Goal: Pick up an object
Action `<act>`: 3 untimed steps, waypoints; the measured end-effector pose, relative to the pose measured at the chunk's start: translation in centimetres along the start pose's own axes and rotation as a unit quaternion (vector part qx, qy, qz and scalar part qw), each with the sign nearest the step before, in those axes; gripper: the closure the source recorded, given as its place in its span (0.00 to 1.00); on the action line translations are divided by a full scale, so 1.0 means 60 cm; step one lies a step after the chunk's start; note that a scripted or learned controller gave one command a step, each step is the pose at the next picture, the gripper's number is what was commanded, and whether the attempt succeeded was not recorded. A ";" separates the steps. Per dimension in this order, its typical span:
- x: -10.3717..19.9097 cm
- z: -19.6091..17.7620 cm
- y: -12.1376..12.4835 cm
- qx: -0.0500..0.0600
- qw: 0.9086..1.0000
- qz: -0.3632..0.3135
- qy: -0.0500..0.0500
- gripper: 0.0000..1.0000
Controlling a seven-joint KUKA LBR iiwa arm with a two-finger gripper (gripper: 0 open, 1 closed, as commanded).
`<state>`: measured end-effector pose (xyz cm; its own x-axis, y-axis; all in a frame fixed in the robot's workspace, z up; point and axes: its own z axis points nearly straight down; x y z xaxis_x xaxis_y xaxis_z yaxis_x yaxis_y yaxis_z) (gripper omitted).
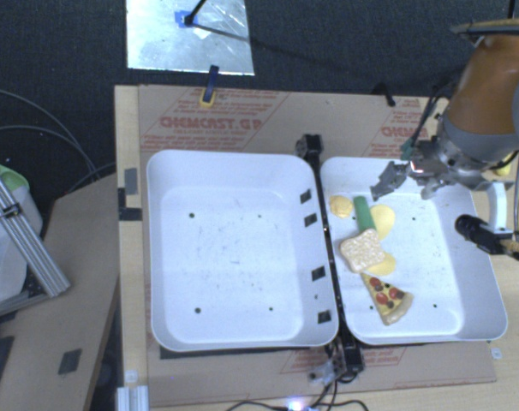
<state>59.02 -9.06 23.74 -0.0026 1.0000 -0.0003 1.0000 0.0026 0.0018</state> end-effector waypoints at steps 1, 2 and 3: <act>-0.021 0.119 -0.121 0.005 1.000 0.003 0.001 0.00; -0.024 0.262 -0.143 0.003 1.000 0.001 0.001 0.00; -0.024 0.237 -0.139 -0.001 1.000 0.001 0.000 1.00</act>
<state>50.71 -10.51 9.50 -0.0010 1.0000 0.0005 1.0000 0.0010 0.0033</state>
